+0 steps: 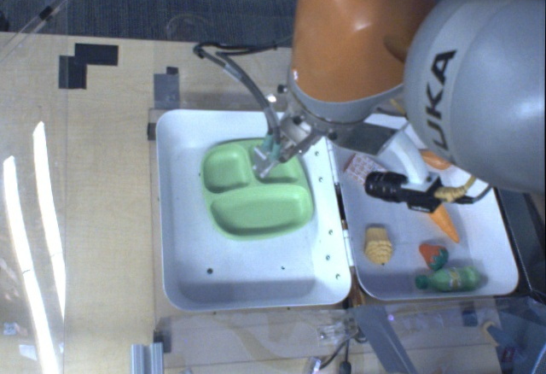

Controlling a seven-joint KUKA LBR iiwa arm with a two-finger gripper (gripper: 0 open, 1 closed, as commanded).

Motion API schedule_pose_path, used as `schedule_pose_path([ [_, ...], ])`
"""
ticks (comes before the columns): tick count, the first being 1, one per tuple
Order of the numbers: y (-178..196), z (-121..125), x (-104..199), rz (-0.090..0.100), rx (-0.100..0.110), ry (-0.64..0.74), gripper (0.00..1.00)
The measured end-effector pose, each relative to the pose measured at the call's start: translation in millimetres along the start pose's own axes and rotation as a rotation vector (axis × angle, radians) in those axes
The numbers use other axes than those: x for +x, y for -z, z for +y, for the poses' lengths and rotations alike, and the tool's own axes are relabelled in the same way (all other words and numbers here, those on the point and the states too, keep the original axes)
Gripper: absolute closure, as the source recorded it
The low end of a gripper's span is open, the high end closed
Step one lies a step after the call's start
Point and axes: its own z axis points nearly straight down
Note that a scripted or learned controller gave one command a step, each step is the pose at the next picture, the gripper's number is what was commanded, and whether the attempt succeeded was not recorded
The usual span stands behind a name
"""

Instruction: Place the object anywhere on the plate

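Observation:
A green divided plate (256, 197) lies in the left white bin (183, 270). My gripper (266, 159) hangs over the plate's upper right corner, close to the ridge between its compartments. A small pale teal patch shows at the gripper's tip; I cannot tell whether it is a held thing. The plate's compartments look bare where they show.
The right bin (499, 274) holds a corn cob (378, 245), an orange carrot (445, 223), a small red and green piece (432, 255), a green vegetable (448, 279) and a red-and-white packet (358, 166). The bulky arm covers that bin's back.

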Motion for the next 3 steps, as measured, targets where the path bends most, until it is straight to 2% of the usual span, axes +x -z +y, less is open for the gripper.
schedule_pose_path([
  [1, -99, 78, -18, 0.002, 0.003, 0.205, 1.00],
  [2, -160, 6, 7, 0.002, 0.006, -0.186, 1.00],
  [3, -257, -6, 21, -0.004, -0.019, -0.145, 1.00],
])
